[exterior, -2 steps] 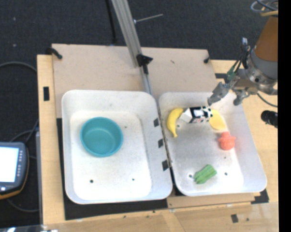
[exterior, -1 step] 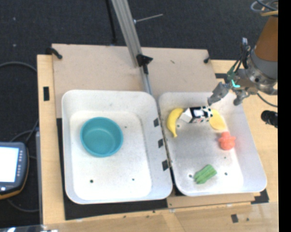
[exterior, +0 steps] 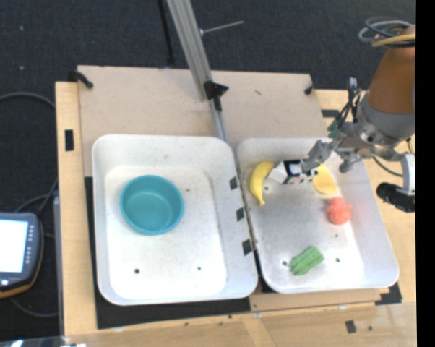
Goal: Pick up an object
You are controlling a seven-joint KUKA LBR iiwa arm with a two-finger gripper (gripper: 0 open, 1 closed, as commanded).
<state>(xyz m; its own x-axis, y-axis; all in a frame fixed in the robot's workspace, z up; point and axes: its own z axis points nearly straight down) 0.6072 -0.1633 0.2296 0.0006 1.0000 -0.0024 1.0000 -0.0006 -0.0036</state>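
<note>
Right bin [exterior: 369, 266] — banana [exterior: 261, 181], yellow piece [exterior: 326, 183], orange item [exterior: 339, 211], green item [exterior: 306, 259]. Left bin [exterior: 109, 273] — teal bowl [exterior: 152, 204]. Gripper [exterior: 295, 172] low between banana and yellow piece; finger state: cannot tell.

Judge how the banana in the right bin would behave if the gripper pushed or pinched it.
The banana is curved and smooth, so it would probably pivot or slide rather than roll. It looks like a rigid toy, likely light. Lying near the right bin wall, it may jam there.
</note>
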